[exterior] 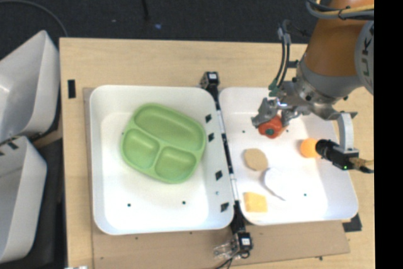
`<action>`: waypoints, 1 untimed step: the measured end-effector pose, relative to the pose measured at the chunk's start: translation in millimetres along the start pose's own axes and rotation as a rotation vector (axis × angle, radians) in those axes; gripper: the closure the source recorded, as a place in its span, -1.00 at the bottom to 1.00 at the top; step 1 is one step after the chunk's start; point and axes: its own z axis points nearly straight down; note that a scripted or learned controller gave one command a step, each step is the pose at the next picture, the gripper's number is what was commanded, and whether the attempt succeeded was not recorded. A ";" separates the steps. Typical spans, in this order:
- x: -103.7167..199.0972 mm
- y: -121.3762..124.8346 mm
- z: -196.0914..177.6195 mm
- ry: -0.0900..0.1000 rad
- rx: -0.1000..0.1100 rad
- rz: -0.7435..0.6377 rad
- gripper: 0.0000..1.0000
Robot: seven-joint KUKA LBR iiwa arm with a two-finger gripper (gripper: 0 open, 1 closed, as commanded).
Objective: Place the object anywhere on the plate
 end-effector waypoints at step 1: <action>53.6 5.1 18.1 0.000 0.004 0.001 1.00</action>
